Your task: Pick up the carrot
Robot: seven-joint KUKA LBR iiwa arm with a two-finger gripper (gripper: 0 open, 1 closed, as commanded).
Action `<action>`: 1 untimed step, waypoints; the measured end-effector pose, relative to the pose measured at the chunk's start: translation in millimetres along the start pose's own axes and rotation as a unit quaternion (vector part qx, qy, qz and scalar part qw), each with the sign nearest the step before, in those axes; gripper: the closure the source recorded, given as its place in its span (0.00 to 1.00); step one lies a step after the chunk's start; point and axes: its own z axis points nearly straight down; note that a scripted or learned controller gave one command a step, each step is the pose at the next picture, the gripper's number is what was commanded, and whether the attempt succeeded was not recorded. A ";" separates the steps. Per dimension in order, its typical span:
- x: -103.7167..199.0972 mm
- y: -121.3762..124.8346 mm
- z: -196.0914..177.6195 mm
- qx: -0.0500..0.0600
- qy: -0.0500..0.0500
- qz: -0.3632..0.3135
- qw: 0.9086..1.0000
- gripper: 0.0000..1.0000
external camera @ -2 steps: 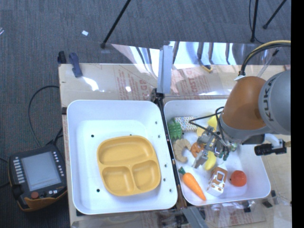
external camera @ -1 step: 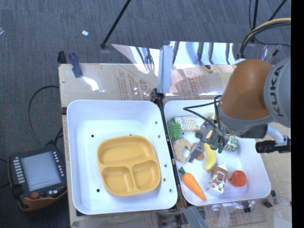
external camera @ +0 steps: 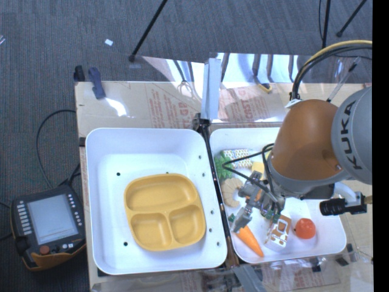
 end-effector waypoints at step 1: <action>34.8 37.8 0.6 0.001 0.000 -0.065 0.998 0.00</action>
